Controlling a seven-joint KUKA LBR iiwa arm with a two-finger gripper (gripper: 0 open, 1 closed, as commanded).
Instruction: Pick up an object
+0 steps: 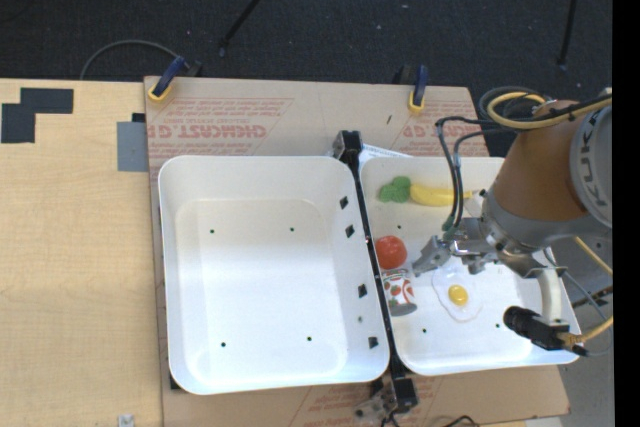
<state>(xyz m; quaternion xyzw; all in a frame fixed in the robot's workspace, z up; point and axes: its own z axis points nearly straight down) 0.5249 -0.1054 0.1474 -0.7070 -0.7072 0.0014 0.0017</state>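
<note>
Your gripper (432, 260) sits low in the right bin (480, 355), pointing toward the divider. The red ball (390, 250) lies just off its tip, toward the left bin (260, 370), with a red-and-white cup (399, 292) just below it. A small yellow piece (458, 295) lies near the wrist. I cannot tell the tool's state: the tip is too small and blurred. The arm (545, 180) hides the bin's right side.

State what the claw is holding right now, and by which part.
Cannot be told. The claw hangs low in the right bin, between the red ball and the small yellow piece; nothing is seen between its tips.
</note>
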